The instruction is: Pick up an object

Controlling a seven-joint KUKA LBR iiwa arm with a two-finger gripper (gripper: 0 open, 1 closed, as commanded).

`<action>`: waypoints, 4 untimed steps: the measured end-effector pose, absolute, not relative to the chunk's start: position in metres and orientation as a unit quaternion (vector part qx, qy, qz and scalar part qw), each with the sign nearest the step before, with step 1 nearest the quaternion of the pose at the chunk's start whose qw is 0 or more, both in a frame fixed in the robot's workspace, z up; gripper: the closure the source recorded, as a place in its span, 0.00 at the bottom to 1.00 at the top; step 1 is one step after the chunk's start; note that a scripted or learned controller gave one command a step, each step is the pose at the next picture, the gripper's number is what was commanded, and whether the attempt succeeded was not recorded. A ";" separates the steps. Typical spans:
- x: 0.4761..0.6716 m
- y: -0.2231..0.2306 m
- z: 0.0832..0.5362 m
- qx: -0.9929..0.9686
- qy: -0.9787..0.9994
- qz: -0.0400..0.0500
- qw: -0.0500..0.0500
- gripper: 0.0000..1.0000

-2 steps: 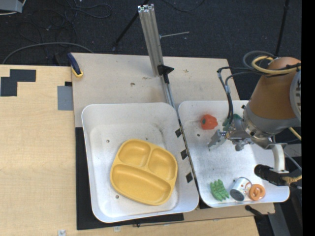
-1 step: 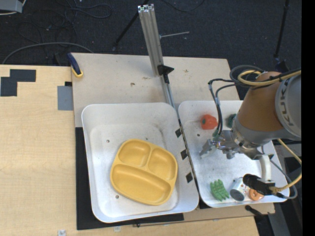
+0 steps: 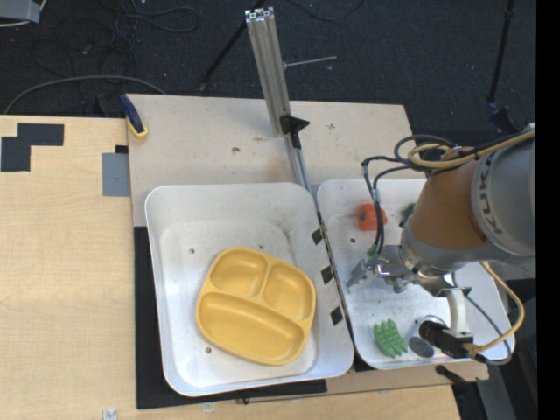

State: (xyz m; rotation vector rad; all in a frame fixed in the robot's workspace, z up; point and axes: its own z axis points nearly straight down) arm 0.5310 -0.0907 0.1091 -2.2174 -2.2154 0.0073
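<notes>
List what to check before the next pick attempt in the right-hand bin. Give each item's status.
1. Pickable things present: a red object and a green object lie in the right bin. Ok.
2. End effector over the right bin, between the two objects. Ok.
3. Whether the end effector holds anything. Cannot tell.
4. Green object in full view, apart from the end effector. Ok.
5. Red object in clear view: a black cable crosses it. Not ok.
6. Yellow plate sits in the left bin, away from the arm. Ok.
</notes>
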 end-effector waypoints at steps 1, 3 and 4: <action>0.532 -0.092 0.121 -0.709 -0.705 0.002 0.003 1.00; 0.527 -0.092 0.204 -0.707 -0.707 0.000 0.000 1.00; 0.532 -0.040 0.197 -0.706 -0.709 0.000 0.002 1.00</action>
